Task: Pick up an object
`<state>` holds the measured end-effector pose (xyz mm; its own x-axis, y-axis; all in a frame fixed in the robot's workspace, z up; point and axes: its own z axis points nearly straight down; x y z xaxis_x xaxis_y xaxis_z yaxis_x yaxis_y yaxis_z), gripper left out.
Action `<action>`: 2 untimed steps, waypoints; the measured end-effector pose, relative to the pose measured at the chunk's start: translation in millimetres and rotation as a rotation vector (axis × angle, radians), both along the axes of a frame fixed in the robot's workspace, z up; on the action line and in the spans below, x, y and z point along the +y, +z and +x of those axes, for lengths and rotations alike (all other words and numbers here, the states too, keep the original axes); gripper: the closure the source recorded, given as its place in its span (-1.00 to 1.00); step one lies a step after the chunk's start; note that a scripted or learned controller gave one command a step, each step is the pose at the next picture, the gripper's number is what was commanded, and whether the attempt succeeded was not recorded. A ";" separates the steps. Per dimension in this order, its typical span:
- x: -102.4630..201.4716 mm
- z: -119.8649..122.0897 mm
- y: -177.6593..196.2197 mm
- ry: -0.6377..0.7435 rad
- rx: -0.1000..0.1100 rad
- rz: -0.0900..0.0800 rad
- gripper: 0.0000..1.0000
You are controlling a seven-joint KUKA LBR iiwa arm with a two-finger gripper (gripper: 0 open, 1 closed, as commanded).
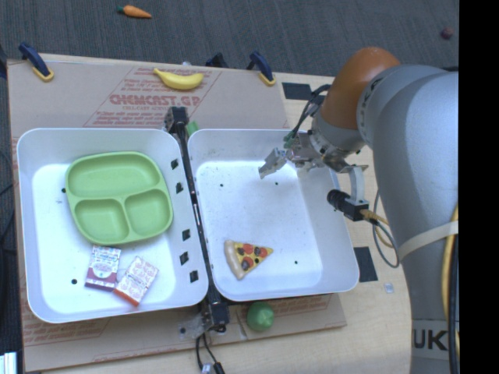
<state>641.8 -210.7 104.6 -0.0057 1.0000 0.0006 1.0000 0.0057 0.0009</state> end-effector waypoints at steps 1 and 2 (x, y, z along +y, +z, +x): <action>-0.6 -97.6 7.8 0.000 0.005 0.000 -1.00; -0.1 -71.0 -0.6 0.001 0.003 -0.001 -1.00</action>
